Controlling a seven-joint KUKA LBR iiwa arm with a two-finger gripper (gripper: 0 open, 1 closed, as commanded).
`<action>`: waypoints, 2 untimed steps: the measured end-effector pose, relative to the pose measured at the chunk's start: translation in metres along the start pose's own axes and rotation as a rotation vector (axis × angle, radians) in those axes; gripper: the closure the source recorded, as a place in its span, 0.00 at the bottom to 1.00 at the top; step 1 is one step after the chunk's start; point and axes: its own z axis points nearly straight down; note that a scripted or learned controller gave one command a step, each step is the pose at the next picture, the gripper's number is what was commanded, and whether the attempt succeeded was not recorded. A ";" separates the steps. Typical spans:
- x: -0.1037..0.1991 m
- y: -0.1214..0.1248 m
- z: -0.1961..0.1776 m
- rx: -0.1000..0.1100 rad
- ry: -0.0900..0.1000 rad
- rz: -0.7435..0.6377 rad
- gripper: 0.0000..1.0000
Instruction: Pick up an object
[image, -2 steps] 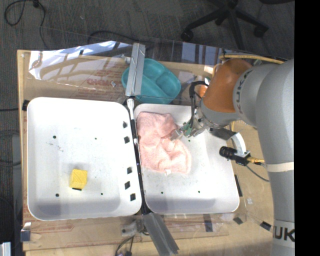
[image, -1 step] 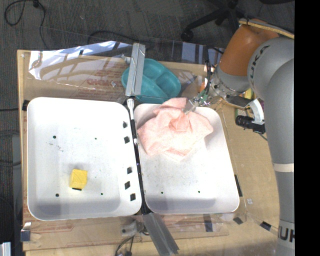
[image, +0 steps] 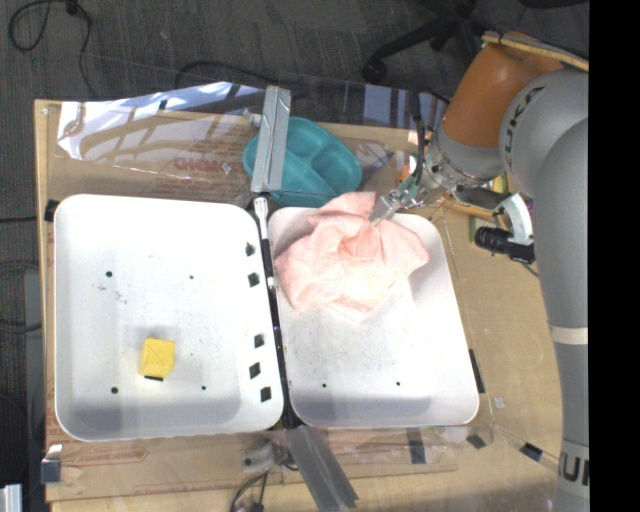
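Observation:
A crumpled pink cloth (image: 345, 262) lies in the far half of the right bin (image: 400, 390). My gripper (image: 384, 210) is at the cloth's far right edge, coming down from the upper right. Its fingers are pinched together on a peak of the fabric, and the folds run up toward that point. A small yellow block (image: 157, 358) lies in the near part of the left bin (image: 100, 240), far from the gripper.
A teal plastic tray (image: 305, 160) sits behind the bins, just left of the gripper. Clear plastic sheeting (image: 150, 120) lies along the back left. A metal divider (image: 270, 330) runs between the bins. The arm (image: 540, 150) stands over the right edge.

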 end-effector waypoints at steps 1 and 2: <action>0.000 0.001 -0.010 0.001 0.000 -0.005 1.00; 0.000 0.001 -0.020 0.002 -0.001 -0.009 1.00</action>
